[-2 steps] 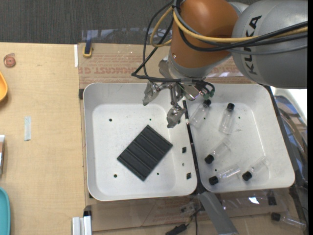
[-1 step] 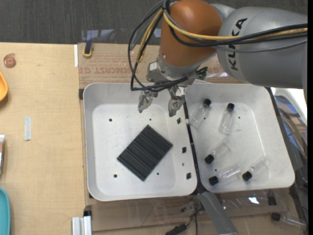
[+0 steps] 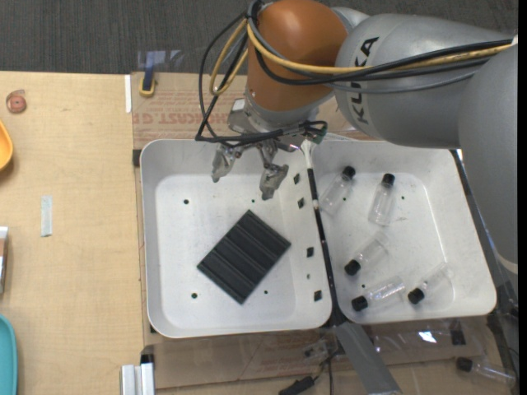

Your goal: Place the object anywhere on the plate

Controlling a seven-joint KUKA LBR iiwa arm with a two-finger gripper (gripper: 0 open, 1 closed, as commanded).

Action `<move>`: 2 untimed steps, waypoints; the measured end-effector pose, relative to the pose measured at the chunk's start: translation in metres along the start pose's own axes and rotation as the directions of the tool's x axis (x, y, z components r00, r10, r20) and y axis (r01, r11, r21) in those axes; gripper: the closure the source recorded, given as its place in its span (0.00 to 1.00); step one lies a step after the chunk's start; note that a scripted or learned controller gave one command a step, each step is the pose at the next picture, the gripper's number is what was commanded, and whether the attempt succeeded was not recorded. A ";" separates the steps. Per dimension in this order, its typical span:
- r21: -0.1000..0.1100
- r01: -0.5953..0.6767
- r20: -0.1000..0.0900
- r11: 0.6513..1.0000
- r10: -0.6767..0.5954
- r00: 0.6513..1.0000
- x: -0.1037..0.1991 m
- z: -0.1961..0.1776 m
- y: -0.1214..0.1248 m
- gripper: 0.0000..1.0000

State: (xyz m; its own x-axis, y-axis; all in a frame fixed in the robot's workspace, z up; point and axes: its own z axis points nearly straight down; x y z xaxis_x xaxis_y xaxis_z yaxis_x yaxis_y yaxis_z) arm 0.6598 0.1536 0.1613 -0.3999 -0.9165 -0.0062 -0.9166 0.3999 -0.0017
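Observation:
A black ribbed plate [image 3: 244, 255] lies flat, turned diagonally, in the middle of the left bin [image 3: 165, 245]. Several clear vials with black caps lie in the right bin [image 3: 461, 220], such as one vial [image 3: 381, 199] near the back and another vial [image 3: 338, 189] by the divider. My gripper [image 3: 245, 174] hangs over the back of the left bin, beyond the plate's far corner. It is open, its two fingers [image 3: 272, 179] spread apart with nothing between them.
The arm's orange band and grey body cover the back right of the view. Small black clips sit along the divider between the bins [image 3: 317, 245]. A wooden bench top with small items lies to the left.

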 end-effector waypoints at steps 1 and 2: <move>0.000 -0.361 -0.002 0.933 0.361 0.933 -0.019 0.016 0.008 0.00; 0.003 -0.717 0.001 0.697 0.717 0.697 -0.054 0.016 0.023 0.00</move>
State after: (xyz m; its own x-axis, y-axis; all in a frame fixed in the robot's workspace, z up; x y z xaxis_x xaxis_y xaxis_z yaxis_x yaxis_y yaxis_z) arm 0.6601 0.2124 0.1453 -0.9358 -0.3525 -0.0063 -0.3525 0.9358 -0.0001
